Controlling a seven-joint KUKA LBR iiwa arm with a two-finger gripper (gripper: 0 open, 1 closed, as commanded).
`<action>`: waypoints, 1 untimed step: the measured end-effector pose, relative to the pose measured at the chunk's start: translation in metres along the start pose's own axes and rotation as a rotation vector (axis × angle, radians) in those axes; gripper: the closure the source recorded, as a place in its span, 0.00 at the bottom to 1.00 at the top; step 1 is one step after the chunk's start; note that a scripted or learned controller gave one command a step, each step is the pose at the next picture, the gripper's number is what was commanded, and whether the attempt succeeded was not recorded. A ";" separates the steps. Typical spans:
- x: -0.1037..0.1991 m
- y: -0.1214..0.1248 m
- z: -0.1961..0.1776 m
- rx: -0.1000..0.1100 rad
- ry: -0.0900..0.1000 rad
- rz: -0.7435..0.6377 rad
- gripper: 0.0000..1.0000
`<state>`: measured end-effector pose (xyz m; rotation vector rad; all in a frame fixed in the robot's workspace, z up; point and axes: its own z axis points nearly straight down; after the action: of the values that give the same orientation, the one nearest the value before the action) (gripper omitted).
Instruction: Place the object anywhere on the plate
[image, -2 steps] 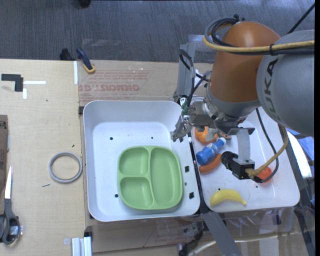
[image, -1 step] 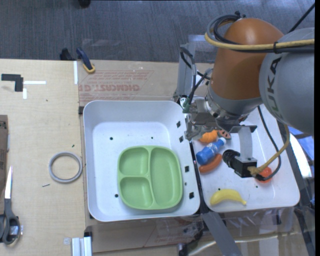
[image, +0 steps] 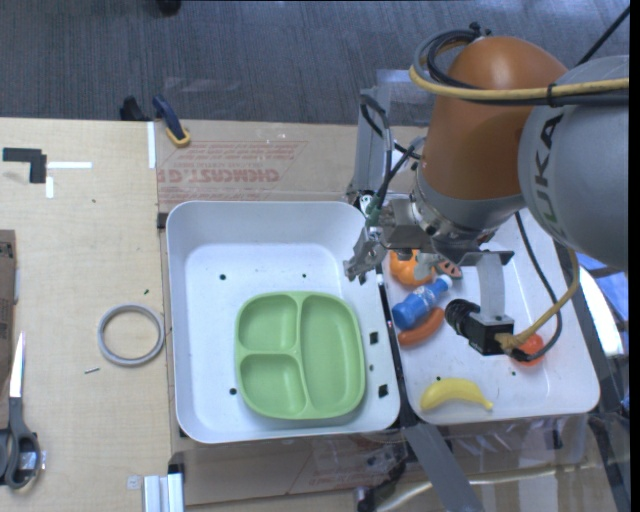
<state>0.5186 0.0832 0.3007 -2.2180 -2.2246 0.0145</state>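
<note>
Nearest the camera, a yellow banana (image: 456, 396) lies close to the front rim of the right bin (image: 560, 385), with bare white floor around it. In the left bin (image: 190, 330) the green three-compartment plate (image: 300, 354) sits toward the front right corner, its right edge near the wall shared by the two bins; open floor lies to its left and behind it. On the table (image: 80, 250), left of the bins, rest a grey tape ring (image: 131, 334) and, at the near left edge, scissors (image: 18, 440). Farther back in the right bin, a blue bottle (image: 418, 304) lies touching an orange-red sausage-shaped toy (image: 422, 327), with an orange toy (image: 405, 268) just behind them. The end effector (image: 372, 252) hangs over the dividing wall at the back of the bins, the arm's bulk hiding much of it; whether its fingers are apart or together cannot be told, and nothing shows between them.
</note>
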 end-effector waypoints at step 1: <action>-0.001 0.000 -0.008 0.003 -0.003 -0.002 1.00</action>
<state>0.5191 0.0827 0.3086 -2.2158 -2.2270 0.0211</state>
